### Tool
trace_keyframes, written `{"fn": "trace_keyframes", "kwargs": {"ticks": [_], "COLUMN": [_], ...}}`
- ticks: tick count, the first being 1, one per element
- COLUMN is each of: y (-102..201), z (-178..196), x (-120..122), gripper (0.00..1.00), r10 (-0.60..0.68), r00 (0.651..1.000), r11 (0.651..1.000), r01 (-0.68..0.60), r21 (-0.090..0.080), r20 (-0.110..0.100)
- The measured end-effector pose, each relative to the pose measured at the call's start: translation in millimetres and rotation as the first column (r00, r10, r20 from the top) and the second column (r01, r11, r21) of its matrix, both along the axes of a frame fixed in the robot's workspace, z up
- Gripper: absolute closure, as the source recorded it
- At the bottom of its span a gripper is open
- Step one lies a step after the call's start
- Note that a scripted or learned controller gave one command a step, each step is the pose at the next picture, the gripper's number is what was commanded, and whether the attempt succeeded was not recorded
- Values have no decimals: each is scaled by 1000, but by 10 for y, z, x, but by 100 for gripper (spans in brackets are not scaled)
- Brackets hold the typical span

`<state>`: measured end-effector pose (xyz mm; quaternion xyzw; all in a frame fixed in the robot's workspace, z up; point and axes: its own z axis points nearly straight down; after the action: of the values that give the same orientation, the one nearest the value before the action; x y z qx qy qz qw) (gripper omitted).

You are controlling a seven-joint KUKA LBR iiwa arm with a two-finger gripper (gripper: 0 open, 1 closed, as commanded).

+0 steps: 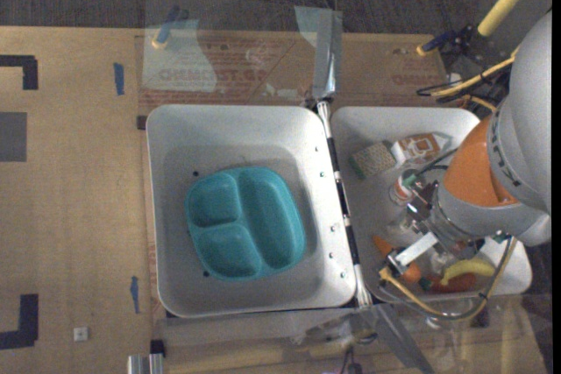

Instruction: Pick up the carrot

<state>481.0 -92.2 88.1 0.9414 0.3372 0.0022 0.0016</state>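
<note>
- My claw (412, 258) hangs low over the near part of the right bin (351, 129); I cannot tell its state
- The carrot (382, 244) lies in that bin, just left of my claw
- A teal divided plate (244, 223) sits in the left bin (166, 188)

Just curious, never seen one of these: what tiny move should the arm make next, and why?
Probably ease straight down a little: the gripper sits low in the right bin with orange carrot pieces beside it, and nothing visibly held.
</note>
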Motion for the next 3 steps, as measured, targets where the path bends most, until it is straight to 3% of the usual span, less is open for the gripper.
{"fn": "trace_keyframes", "kwargs": {"ticks": [1, 2, 3], "y": [-4, 5, -5], "z": [103, 102, 192], "x": [9, 9, 3], "gripper": [100, 0, 100], "r10": [1, 2, 1], "r00": [1000, 1000, 1000], "r11": [1000, 1000, 1000], "r01": [-1, -2, -1], "r21": [0, 1, 0], "r20": [2, 1, -1]}}
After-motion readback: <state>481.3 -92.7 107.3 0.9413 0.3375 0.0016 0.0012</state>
